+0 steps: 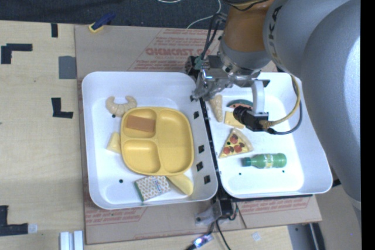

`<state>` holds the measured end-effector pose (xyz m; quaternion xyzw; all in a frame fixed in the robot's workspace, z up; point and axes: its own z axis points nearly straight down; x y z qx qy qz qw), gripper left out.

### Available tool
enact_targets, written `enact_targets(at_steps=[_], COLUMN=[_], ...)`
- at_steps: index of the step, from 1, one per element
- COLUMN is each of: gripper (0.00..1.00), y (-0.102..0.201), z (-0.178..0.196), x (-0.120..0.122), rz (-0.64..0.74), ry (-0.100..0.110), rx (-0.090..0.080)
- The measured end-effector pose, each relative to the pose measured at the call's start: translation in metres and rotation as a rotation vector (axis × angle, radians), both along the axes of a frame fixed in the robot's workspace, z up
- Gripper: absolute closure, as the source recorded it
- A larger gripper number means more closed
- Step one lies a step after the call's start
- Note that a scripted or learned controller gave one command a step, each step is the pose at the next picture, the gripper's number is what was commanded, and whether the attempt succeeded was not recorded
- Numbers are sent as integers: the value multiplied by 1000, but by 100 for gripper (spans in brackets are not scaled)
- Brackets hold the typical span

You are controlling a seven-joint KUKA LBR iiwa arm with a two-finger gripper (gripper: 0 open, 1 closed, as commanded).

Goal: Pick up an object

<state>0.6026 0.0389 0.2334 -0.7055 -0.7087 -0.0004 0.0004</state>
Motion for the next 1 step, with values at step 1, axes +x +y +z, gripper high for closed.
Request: enact_targets(at_steps=[1], gripper=[100], y=[2], z=[-1], x=[8], rz=[-3], ry=[1], rx=[-1])
